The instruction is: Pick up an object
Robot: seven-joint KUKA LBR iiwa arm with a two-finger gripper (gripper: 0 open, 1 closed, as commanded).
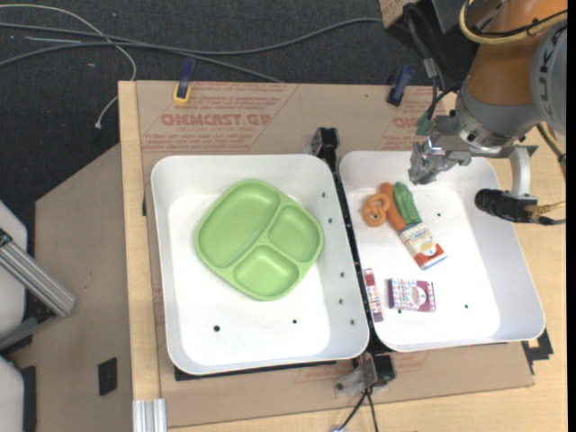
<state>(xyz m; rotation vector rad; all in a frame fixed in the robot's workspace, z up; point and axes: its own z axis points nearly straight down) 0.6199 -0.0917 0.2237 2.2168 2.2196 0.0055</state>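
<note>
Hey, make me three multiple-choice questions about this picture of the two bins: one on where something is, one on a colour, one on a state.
1. Where does the green divided plate lie?
A. In the left bin
B. In the right bin
C. On the cardboard outside the bins

2. What colour is the ring-shaped item in the right bin?
A. Blue
B. Orange
C. White

3. How does the small purple-and-white packet lie?
A. Held up in the air by the arm
B. Standing on the green plate
C. Flat on the floor of the right bin

Answers:
1. A, the plate sits in the middle of the left bin.
2. B, the ring is orange, beside a green item.
3. C, the packet lies flat near the bin's front edge, well apart from the gripper at the back.
</note>
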